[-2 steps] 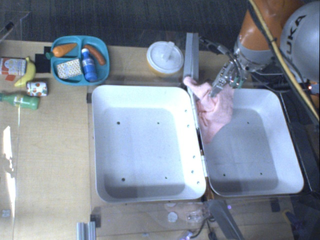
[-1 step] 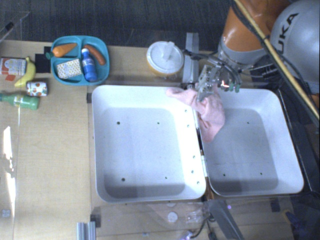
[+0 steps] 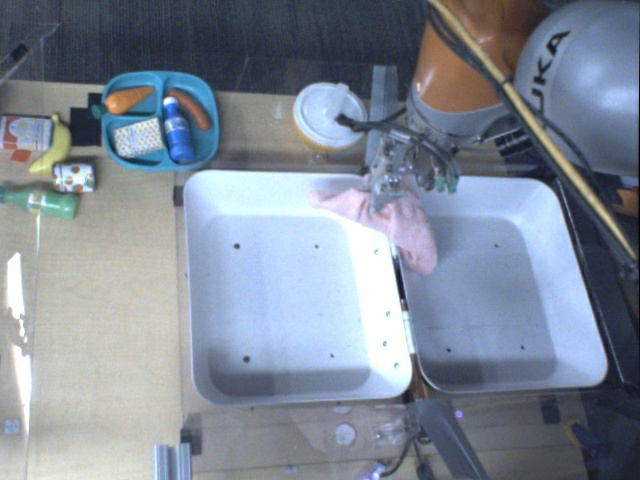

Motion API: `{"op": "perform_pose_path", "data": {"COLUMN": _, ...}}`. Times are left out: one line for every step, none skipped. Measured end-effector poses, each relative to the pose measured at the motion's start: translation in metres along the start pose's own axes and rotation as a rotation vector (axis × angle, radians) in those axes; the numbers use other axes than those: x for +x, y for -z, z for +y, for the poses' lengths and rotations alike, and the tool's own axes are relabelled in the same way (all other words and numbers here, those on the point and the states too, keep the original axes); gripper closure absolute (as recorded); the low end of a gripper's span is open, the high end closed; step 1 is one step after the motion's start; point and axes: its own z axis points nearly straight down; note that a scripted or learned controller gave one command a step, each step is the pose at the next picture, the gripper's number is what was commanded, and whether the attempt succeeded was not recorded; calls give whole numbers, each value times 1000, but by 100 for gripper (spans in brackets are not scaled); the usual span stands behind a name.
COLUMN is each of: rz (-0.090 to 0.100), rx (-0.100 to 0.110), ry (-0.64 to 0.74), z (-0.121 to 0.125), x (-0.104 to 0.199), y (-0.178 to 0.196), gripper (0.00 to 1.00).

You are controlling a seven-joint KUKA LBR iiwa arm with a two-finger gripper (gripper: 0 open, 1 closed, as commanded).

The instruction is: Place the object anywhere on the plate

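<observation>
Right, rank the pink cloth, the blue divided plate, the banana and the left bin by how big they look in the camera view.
1. left bin
2. blue divided plate and pink cloth: look about alike, so unranked
3. banana

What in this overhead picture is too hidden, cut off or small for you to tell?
- Gripper, camera view: its tips sit against the pink cloth under wrist hardware, so whether it grips the cloth is unclear.
- Pink cloth: it drapes over the rims where the left bin meets the right bin, hiding what lies beneath.
- Blue divided tray: food items too small to identify.
- Arm: cut off by the top and right edges.
</observation>
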Motion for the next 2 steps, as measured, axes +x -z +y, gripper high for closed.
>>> {"op": "perform_pose_path", "data": {"rz": -1, "rx": -1, "ry": 4, "z": 51, "x": 9, "y": 6, "gripper": 100}}
{"op": "perform_pose_path", "data": {"rz": -2, "rx": -2, "ry": 3, "z": 99, "x": 24, "y": -5, "gripper": 100}}
